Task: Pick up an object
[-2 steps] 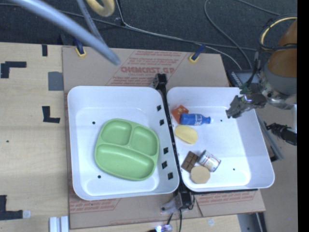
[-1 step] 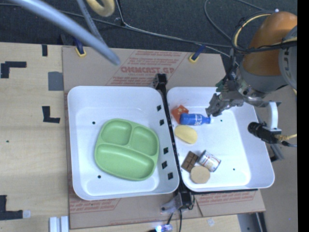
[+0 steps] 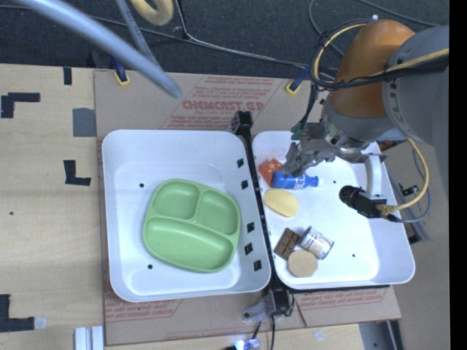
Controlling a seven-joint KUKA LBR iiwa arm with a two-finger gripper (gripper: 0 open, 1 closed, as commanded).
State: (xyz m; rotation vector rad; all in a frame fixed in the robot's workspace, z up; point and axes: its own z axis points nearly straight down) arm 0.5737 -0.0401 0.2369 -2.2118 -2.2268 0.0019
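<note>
Blue object (image 3: 301, 181) sits in the right bin (image 3: 365, 265), touching a red one (image 3: 271, 170) | we see the gripper (image 3: 300, 160) right over it, grip state unclear tbh | crowded spot, we could snag both or knock the yellow piece (image 3: 282, 203)

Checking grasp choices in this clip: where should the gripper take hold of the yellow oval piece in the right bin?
Probably across the narrow middle of the yellow oval piece, coming straight down: it lies flat, with bare floor of the right bin along its right side.

Green tray (image 3: 192, 224), white bins (image 3: 117, 195), blue object (image 3: 295, 182), brown block (image 3: 285, 243).
</note>
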